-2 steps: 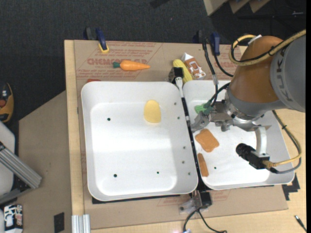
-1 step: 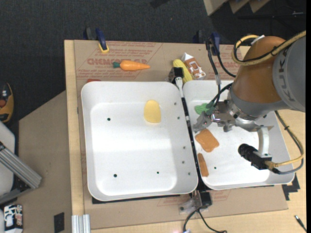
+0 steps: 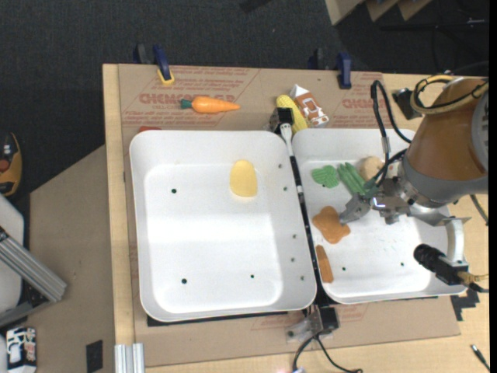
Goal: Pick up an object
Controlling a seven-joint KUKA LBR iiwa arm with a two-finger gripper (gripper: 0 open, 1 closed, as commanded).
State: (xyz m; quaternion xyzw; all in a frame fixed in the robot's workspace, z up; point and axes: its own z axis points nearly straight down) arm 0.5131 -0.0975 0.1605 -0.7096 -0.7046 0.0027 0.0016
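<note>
From the camera view above the bench, the claw (image 3: 351,210) hangs low in the right bin (image 3: 388,286), its fingers slightly apart with nothing between them. Just below it lies an orange, flat, lumpy piece (image 3: 331,225), the likely target. To do this well, I'd centre over the piece, drop straight down and close on its edges. A green toy (image 3: 342,177) lies just above

Grey arm (image 3: 454,179), orange band (image 3: 446,134), black cables (image 3: 382,123)
</note>
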